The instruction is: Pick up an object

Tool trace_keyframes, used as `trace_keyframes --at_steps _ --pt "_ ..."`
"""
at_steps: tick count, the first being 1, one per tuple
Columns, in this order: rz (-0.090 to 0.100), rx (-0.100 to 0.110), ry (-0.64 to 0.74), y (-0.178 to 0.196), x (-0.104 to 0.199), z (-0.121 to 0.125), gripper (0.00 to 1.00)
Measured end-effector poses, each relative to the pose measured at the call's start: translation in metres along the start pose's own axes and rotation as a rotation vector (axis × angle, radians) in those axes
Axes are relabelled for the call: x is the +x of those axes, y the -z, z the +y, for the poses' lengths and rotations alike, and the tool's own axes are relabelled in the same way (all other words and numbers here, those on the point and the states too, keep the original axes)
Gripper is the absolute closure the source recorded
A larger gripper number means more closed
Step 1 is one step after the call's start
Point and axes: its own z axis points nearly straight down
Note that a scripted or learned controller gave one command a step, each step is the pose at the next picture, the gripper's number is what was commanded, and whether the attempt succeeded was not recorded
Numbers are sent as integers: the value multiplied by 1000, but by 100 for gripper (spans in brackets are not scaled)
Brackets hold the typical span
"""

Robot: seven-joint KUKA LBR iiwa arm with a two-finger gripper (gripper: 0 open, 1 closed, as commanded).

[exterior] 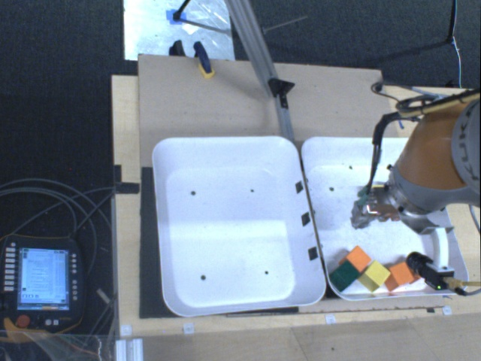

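Several small blocks lie bunched at the near edge of the right bin (331,164): an orange block (358,258), a dark green block (343,277), a yellow block (373,277) and a second orange block (403,274). My gripper (367,213) hangs over the middle of the right bin, a little beyond and above the blocks, apart from them. The orange-banded wrist behind it covers the bin's right side. Nothing shows between the fingers, and their spread is too small to read.
The left bin (173,201) sits beside the right one, joined by dark clips along the shared rim. A grey pole (255,43) slants in from the top to the bins' far edge. A teach pendant (41,280) lies on the floor at left.
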Motion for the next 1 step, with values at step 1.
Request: trace_keyframes --at_steps 1 --pt "-1 -4 1 64 0 1 100"
